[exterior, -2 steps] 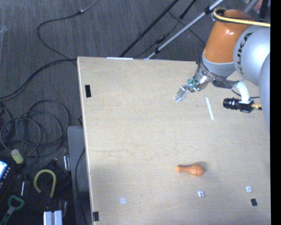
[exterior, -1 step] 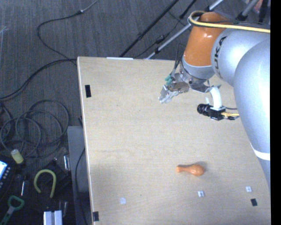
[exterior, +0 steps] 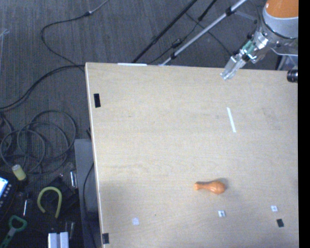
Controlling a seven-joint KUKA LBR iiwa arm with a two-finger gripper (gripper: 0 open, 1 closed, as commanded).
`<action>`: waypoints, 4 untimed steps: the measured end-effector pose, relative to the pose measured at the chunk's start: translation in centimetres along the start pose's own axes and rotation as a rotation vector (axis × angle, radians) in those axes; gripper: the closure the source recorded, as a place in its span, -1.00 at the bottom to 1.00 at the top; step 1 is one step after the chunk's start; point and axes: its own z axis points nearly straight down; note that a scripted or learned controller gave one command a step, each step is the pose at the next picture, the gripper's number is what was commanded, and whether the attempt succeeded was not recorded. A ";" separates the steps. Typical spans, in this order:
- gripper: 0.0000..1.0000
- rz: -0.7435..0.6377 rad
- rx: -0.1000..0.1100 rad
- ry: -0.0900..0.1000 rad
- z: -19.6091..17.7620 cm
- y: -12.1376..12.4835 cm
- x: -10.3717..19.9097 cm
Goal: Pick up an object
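A small orange gourd-shaped object (exterior: 211,187) lies on its side on the pale wooden board (exterior: 155,135), toward the front right, with its narrow end pointing left. My gripper (exterior: 228,73) hangs at the board's far edge in the upper right, pointing down and to the left. It is far from the orange object and nothing is visibly in it. The orange band of the arm (exterior: 282,8) is at the top right corner.
A thin white strip (exterior: 231,119) lies on the board between the gripper and the orange object. Small white tags (exterior: 221,213) and a black marker (exterior: 280,223) sit near the front right. Cables (exterior: 38,140) and tools lie on the floor to the left.
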 end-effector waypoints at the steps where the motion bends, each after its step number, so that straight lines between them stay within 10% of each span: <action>1: 1.00 0.040 0.001 0.001 8.0 -4.3 -0.1; 2: 1.00 0.271 0.002 0.005 14.8 -3.0 5.6; 3: 1.00 0.116 0.001 0.004 29.3 -5.1 0.2; 4: -1.00 0.116 0.001 0.004 29.3 -5.1 0.2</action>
